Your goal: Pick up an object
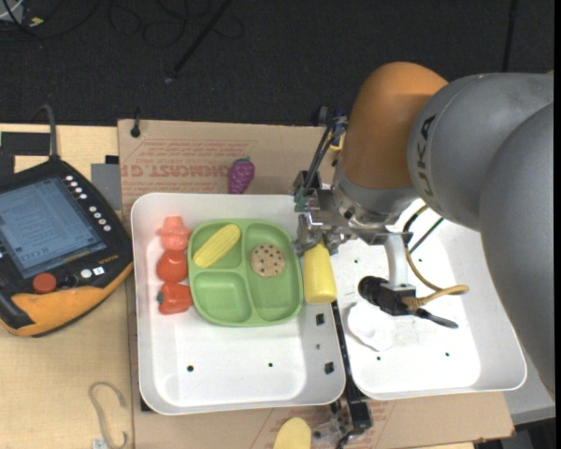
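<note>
My gripper [316, 237] hangs over the right edge of the left bin [224, 382], at the divide between the two bins. Directly under it a yellow oblong object [319, 276] lies beside the green divided plate [234, 302], its top end touching the gripper's tip. The plate holds a yellow corn cob [215, 243] and a brown cookie [268, 260]. To the plate's left, a pink toy [173, 233] and two red pieces [172, 267] [175, 297] line the bin's left side.
The right bin [467, 363] lies under the arm. A purple grape toy [241, 174] sits on cardboard behind the bins. A yellow object [294, 432] lies at the front edge. A control pendant [47, 241] rests far left.
</note>
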Controlling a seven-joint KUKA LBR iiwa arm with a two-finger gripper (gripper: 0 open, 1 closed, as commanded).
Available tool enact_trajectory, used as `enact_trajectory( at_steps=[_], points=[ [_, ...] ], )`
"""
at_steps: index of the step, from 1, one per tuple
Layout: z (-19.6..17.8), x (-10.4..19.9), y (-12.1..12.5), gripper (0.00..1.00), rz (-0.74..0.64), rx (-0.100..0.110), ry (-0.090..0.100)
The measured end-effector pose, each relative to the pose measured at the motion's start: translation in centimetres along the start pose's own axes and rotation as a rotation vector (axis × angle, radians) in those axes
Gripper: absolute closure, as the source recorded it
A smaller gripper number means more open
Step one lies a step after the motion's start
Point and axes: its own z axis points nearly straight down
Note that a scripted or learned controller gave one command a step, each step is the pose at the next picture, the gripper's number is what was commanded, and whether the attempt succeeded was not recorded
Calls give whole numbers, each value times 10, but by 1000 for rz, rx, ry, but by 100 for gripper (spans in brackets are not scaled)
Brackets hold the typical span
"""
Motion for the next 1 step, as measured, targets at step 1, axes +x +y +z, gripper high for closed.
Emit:
enact_trajectory(
  at_steps=[1],
  points=[
    [-3,16,0,100,2,-1,-1]
  ],
)
